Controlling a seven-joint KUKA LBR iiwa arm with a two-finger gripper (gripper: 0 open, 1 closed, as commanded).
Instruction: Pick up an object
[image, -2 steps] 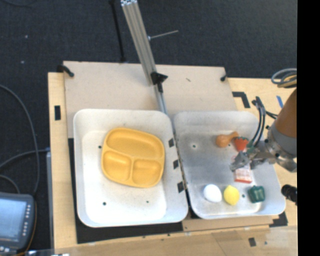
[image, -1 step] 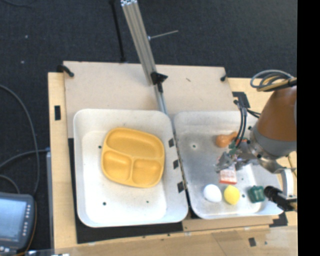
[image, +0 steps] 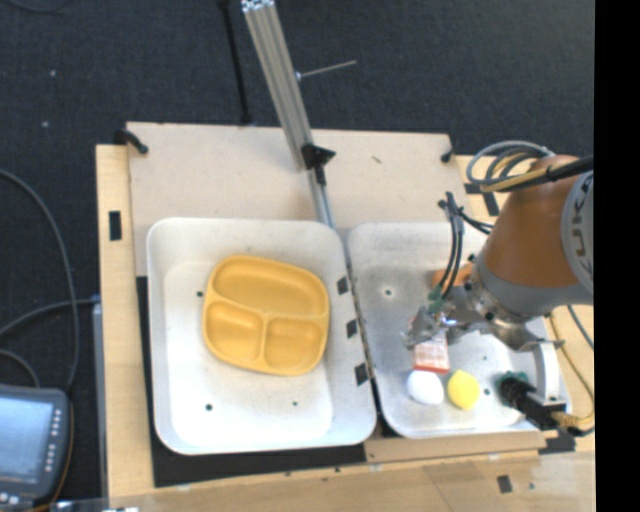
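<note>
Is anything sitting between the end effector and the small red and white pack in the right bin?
Nothing visible does. The end effector sits right at the pack's top edge. The white ball and yellow ball lie beyond the pack, toward the near rim of the bin.

Colours on the bench
Yellow-orange tray (image: 267, 313) in a white bin (image: 180, 400); white ball (image: 425, 388), yellow ball (image: 463, 390), red-and-white packet (image: 431, 355).

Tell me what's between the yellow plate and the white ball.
In the camera view, bare bin floor and the two bins' adjoining rims separate the yellow plate from the white ball.
</note>
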